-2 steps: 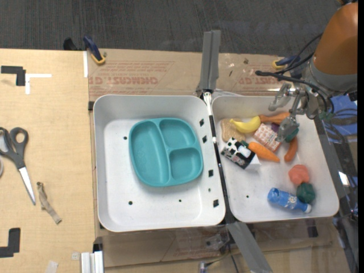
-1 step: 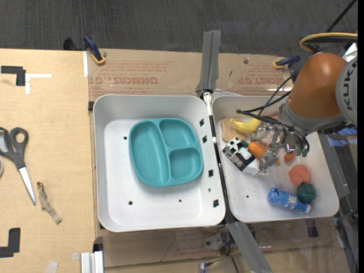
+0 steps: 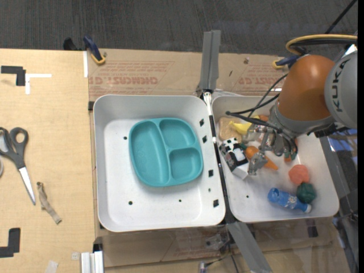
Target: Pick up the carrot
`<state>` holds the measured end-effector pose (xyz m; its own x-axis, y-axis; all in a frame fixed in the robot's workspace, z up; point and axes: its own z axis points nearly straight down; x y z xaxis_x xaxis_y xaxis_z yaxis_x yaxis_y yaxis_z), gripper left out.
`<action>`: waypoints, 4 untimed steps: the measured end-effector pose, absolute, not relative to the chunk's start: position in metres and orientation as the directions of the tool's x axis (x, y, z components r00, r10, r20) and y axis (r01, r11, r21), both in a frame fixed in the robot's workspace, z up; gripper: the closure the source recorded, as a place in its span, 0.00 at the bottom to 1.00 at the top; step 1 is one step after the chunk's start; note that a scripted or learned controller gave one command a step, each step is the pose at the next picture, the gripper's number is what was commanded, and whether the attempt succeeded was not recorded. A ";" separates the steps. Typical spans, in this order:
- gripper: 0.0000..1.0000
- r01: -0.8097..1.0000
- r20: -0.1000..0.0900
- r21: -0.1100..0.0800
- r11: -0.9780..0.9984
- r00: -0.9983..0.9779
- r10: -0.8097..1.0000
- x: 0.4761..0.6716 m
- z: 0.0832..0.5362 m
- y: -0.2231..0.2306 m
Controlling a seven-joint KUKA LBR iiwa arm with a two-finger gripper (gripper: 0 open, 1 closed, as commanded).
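Here, we see the carrot [image 3: 269,165] in the right bin [image 3: 324,209], at the gripper's [image 3: 257,165] three o'clock; the gripper's state we cannot tell. We judge a mis-grab likely, since toys crowd its nine o'clock side.

A divided tray [image 3: 166,151] lies in the left bin [image 3: 108,169]; scissors [image 3: 17,152] lie left of it.
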<state>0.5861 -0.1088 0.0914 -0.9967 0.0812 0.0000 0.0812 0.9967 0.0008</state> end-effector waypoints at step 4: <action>1.00 -0.244 -0.004 0.000 0.970 -0.970 -0.244 0.559 0.262 -0.222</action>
<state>0.5585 -0.2216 0.2616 -0.9699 -0.2436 -0.0036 -0.2436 0.9699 0.0003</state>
